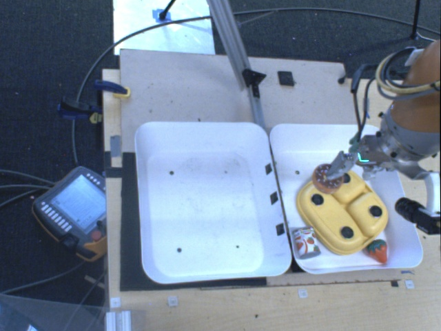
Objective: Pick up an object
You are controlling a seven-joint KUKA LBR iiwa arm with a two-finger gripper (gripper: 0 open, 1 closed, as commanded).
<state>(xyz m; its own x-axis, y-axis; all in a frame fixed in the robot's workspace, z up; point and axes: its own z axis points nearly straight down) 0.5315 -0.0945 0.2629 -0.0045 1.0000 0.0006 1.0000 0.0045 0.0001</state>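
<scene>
On the worktop's right white bin (289, 150), my gripper (335, 172) hovers over the small brown ring-shaped doughnut toy (325, 177), finger state unclear; I judge it light, rigid, best pinched across its rim at three and nine o'clock.

Single fixed camera, mounted above the bench (207, 88) and looking down at a slant. Both white bins fall within frame, the left bin (155, 205) near centre and the right bin (289, 150) toward the right. Distance is moderate; surrounding dark floor (48, 33) is visible.
</scene>
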